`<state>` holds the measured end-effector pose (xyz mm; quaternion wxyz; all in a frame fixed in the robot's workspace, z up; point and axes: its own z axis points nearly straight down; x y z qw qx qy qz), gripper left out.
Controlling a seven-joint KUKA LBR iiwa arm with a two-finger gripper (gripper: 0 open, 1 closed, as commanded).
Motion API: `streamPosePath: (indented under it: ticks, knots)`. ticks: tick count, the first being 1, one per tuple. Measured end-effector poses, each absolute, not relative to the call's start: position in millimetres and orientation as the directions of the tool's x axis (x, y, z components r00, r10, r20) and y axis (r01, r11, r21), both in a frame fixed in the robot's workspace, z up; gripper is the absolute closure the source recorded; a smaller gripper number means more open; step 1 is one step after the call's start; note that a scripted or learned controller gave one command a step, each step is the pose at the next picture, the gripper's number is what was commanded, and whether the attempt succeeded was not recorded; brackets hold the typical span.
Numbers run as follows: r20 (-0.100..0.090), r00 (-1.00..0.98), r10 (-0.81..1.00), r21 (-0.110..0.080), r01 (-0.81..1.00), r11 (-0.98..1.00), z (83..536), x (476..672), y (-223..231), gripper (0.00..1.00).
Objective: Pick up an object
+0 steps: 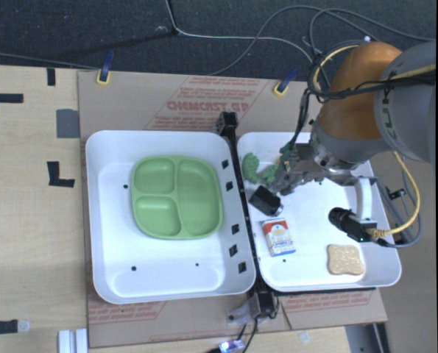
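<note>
In the left bin (101, 219) a green divided plate (177, 197) lay flat, a little above the bin's middle, with three compartments facing up. Across the black divider, the right bin (380, 274) held the loose objects. Nearest the divider, at the bin's upper left, sat a green leafy toy (252, 168), and just below and right of it a small black block (264, 199) lay tilted. The gripper (283, 176) had reached down from the right to this same corner, its tip beside the green toy and just above the black block; whether anything sat between its fingers could not be told, and how far they stood apart could not be made out either. Lower down, near the bin's middle, a small white-and-red carton (279, 238) lay flat, apart from the gripper. Farther right, a tan toast-shaped piece (345, 259) rested near the bin's lower right corner, well apart from the gripper.
</note>
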<state>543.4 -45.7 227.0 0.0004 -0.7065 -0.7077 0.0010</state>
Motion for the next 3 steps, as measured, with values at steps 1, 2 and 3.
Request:
streamPosePath:
  ticks: [1, 2, 3]
  knots:
    - [0.000, -0.004, 1.000, -0.003, 1.000, 0.004, 229, 523.0, -2, 1.00]
    - [0.001, -0.005, 1.000, -0.003, 1.000, 0.005, 233, 505.9, 46, 1.00]
    - [0.000, -0.005, 1.000, -0.002, 1.000, 0.005, 237, 495.4, 95, 1.00]
